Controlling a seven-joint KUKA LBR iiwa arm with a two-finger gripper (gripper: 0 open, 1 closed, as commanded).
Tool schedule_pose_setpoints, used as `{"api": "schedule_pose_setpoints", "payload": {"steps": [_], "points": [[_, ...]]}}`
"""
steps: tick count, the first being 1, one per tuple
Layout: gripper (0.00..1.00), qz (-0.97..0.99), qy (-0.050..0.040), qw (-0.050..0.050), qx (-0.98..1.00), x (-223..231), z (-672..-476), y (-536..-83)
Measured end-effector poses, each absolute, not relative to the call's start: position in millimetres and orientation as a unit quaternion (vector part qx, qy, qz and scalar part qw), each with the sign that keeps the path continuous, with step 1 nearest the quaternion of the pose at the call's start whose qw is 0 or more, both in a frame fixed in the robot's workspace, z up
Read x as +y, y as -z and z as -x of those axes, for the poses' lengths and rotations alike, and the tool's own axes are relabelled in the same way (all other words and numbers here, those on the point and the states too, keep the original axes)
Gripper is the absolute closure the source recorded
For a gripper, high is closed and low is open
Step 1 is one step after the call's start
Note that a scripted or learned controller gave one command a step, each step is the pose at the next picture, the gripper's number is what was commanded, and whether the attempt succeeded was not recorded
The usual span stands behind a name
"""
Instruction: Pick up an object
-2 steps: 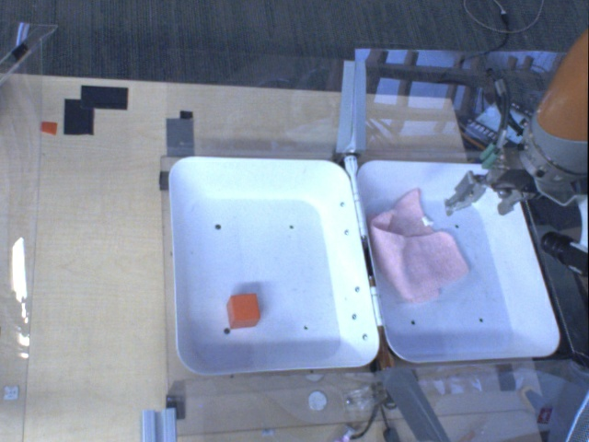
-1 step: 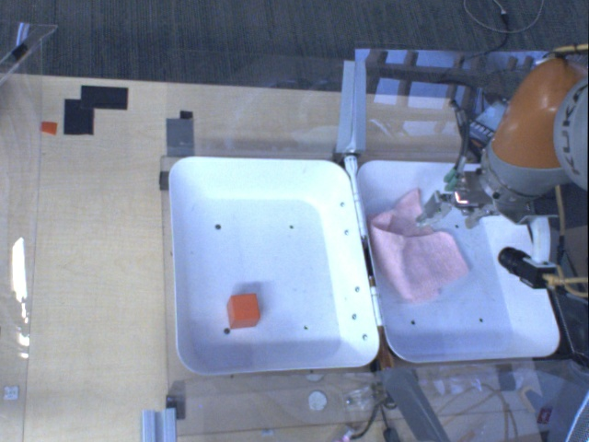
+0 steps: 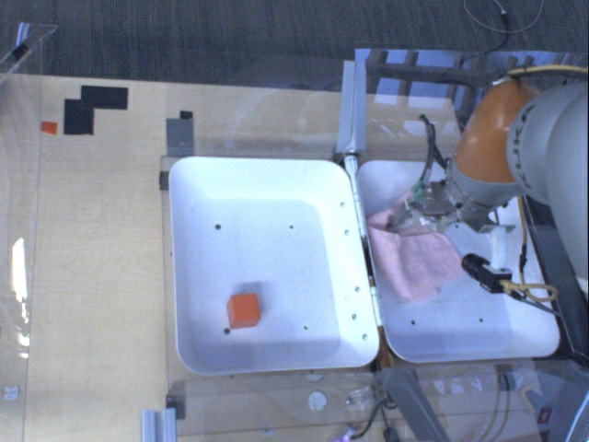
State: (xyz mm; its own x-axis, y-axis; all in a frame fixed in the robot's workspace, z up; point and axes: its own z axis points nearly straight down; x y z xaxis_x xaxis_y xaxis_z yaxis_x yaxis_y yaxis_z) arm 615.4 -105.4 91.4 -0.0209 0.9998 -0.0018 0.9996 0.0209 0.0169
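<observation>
Bench (image 3: 92,293): pale wood. It carries two white bins side by side.

Cube (image 3: 244,310): small and orange. It lies flat on the floor of the left bin, in the near part and a little left of the middle. It is apart from every wall and well apart from the gripper.

Left bin (image 3: 276,247): shallow and white, with rounded corners. It has a few small dark dots on the floor.

Right bin (image 3: 479,330): also white and shallow. It touches the left bin along one side.

Cloth (image 3: 414,261): pink and crumpled, in the right bin. It lies close to the wall shared with the left bin. Its far end is bunched up towards the gripper.

Gripper (image 3: 428,205): it is over the far part of the right bin, at the far end of the cloth, and seems to touch it. I cannot tell if the claw is spread or pressed together, or if it pinches the cloth.

Arm (image 3: 552,145): grey, with an orange band (image 3: 488,136). It comes in from the right.

Black patches (image 3: 92,109): flat, on the far left of the bench. A small orange square (image 3: 48,128) is just beside them.

Floor (image 3: 230,17): dark carpet behind the bench. A thin cable loop (image 3: 497,12) lies on it at the far right.
</observation>
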Motion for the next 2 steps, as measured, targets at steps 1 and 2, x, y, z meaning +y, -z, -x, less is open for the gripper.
{"api": "schedule_pose_setpoints", "payload": {"steps": [1, 2], "points": [[0.00, -0.692, -0.0037, 0.005, 0.722, -141, -672.4, -90], [0.00, -0.630, 0.0013, 0.007, 0.776, -103, -670.3, -90]]}}
